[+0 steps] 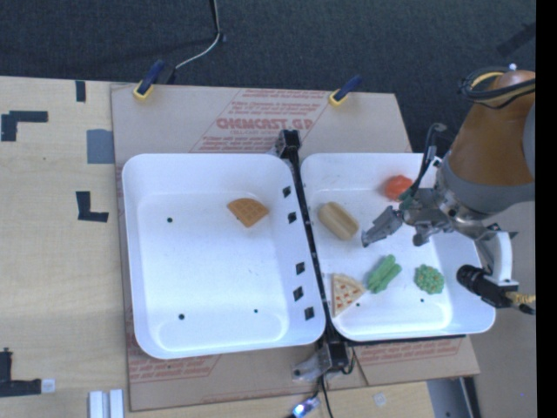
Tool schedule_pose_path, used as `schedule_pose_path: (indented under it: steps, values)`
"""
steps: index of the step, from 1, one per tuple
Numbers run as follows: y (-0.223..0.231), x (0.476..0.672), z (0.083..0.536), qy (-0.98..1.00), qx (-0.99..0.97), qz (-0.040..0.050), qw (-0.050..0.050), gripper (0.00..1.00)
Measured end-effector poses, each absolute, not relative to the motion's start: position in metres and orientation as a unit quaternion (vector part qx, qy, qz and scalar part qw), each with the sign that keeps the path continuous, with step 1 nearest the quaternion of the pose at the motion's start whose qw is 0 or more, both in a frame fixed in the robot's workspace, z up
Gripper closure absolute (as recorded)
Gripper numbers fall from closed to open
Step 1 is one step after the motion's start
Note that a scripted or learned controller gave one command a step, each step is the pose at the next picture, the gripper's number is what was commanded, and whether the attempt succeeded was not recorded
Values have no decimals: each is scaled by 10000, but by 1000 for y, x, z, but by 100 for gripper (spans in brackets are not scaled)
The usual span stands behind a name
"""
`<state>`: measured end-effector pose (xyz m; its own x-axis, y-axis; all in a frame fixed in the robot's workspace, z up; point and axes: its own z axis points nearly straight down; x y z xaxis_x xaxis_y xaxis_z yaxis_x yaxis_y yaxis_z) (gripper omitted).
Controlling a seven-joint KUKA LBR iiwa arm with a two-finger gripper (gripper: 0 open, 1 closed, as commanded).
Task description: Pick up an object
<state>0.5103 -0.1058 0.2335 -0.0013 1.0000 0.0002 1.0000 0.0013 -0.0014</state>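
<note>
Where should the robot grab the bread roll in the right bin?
Probably across the narrow middle of the bread roll, coming straight down from above. It lies flat and slanted, longer than it is wide, with bare floor all round. Turning the gripper crosswise to its length should help.

Grey two-finger gripper (402, 232) is hovering, fingers spread, over right shallow white bin (452, 320), above tan bread roll (338, 220), red lump (399, 185), green pods (383, 273), green floret (428, 279), waffle wedge (345, 293). Left white bin (152, 259) is holding brown waffle piece (248, 212).
</note>
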Motion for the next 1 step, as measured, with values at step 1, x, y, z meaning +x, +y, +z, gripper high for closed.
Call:
schedule_pose_path:
  steps: [1]
  values:
    - [0, 545, 181, -7105, -7037, 9, 22, 0]
